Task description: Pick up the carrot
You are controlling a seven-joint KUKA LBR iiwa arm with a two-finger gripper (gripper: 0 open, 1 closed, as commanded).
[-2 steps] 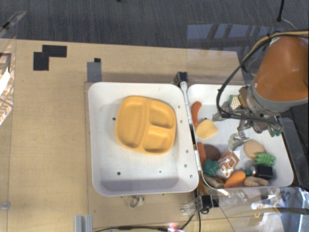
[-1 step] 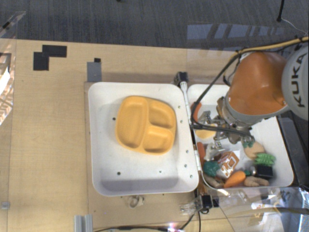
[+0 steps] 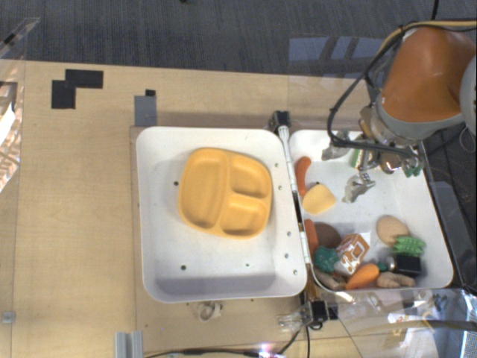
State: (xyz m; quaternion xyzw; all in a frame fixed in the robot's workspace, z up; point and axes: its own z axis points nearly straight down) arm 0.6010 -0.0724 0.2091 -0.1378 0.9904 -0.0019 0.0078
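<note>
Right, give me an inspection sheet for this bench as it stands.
Surface: wooden bench bearing two white bins, left bin and right bin.
Job's things: carrot lying near the right bin's front edge.
Clutter: yellow divided tray in the left bin; sausage, cheese wedge and other toy foods in the right bin.
Grippers: gripper above the right bin's rear, apart from the carrot.
Cables: black cables on the arm.
Surroundings: grey carpet.
</note>
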